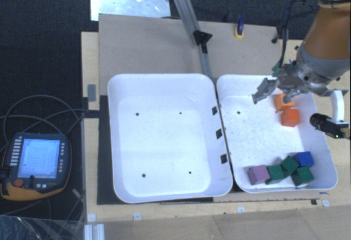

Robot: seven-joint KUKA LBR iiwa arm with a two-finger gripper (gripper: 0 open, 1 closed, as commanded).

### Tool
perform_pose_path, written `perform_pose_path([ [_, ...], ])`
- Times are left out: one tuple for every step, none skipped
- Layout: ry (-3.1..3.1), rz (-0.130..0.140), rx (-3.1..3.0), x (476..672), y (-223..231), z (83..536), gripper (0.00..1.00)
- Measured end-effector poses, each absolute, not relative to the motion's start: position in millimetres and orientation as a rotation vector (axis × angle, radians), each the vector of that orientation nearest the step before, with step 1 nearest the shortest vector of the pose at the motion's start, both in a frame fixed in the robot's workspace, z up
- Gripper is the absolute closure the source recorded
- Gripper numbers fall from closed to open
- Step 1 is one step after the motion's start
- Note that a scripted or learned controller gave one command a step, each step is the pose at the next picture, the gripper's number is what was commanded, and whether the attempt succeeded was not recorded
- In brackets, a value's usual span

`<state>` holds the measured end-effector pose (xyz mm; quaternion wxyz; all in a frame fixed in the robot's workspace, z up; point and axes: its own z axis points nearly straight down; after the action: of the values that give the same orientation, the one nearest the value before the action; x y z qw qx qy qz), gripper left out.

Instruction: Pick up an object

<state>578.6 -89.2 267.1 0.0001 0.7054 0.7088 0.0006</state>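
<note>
My gripper hangs over the upper right part of the right bin, its fingers spread open. One grey finger points left and down over bare bin floor. An orange block lies just below the gripper, partly under the other finger, with nothing seen gripped. A second orange block sits right beside it, nearer the front. At the bin's front right corner lie a purple block, three green blocks and a blue block, packed close together.
The left bin adjoins the right one, joined by black clips. A slanted metal pole rises behind the bins. A teach pendant with cables lies far left, off the bench.
</note>
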Motion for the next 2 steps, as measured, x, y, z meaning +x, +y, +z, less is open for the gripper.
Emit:
perform_pose_path([
  [2.224, 0.003, 2.217, 578.7, -89, 267, 0.0],
  [2.227, -0.005, 2.222, 579.1, -81, 208, 0.0],
])
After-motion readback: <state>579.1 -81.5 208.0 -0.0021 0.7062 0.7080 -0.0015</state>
